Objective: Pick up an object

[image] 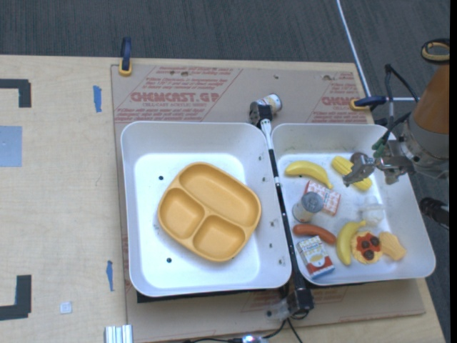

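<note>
Camera view: hand [359, 168], grip state unclear, hovers over right bin [421, 224] near its far rim.

A yellow divided plate [208, 211] lies in the left bin [136, 148]; the pincer [359, 170] hovers over the right bin's [421, 256] toy foods.

We record a pale wooden bench [57, 213] with a brown printed board [186, 95] laid flat on it. On the board sit two shallow white bins side by side, touching along their inner edges: the left bin [143, 191] and the right bin [414, 263]. We also note black tape corners [20, 91], short blue tape strips [97, 98] and a grey-blue square [8, 146] stuck to the bench surface, and a blue clamp [126, 54] at the board's far left corner.
</note>
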`<state>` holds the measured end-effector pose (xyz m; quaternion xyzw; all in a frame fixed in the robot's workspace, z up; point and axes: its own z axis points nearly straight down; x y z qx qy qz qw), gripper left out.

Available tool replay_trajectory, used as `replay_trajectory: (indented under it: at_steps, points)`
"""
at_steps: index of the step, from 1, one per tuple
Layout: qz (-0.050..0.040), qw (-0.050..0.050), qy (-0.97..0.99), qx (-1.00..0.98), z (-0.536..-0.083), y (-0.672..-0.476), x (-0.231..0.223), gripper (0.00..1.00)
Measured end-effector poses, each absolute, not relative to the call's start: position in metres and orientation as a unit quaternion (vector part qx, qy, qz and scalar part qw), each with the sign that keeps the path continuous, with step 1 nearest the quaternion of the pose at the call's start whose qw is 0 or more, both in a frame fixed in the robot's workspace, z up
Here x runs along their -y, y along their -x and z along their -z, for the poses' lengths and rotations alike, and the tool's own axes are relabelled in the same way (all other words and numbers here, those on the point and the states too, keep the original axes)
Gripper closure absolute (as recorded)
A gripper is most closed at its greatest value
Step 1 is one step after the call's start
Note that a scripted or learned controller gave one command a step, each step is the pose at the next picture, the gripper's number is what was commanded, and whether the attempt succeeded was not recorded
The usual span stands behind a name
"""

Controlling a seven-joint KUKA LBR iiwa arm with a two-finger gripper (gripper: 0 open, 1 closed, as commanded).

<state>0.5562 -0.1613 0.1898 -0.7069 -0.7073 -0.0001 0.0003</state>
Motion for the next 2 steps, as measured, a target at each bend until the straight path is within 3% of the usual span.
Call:
replay_trajectory:
  at_steps: [1, 2]
  points:
    - [0.0028, -0.003, 0.707, 0.707, -0.098, -0.586, 0.136, 0.00]
    - [0.0033, -0.005, 0.707, 0.707, -0.090, -0.571, 0.097, 0.00]
